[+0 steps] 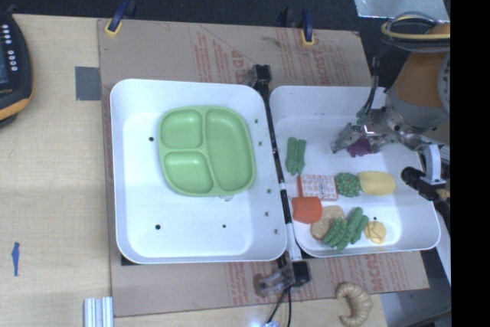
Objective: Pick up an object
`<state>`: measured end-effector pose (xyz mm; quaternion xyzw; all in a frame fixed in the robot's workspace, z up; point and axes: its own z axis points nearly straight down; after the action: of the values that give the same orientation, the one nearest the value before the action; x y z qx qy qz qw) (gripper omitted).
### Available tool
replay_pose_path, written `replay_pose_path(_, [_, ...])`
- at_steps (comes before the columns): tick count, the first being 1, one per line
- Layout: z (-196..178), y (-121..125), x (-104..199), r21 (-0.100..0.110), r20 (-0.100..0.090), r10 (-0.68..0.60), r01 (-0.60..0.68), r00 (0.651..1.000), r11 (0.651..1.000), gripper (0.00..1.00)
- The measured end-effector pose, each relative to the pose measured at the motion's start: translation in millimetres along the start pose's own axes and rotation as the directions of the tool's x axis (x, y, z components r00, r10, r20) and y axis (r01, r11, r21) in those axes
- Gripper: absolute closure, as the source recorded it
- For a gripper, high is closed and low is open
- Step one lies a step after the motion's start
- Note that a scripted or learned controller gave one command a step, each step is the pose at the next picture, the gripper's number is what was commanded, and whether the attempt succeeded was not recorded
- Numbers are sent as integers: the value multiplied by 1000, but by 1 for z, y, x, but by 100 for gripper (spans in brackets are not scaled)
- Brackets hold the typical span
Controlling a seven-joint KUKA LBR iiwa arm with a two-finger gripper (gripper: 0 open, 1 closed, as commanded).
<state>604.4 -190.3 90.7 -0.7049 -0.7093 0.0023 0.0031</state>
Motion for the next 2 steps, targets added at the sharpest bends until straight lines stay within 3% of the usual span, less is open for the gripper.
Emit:
replay_pose_path(1, [-14, 2, -3, -5, 4, 1, -1, 1000, 1000, 100])
replay_pose_path(2, [-13, 2, -3, -4, 4, 0, 0, 1000, 1000, 0])
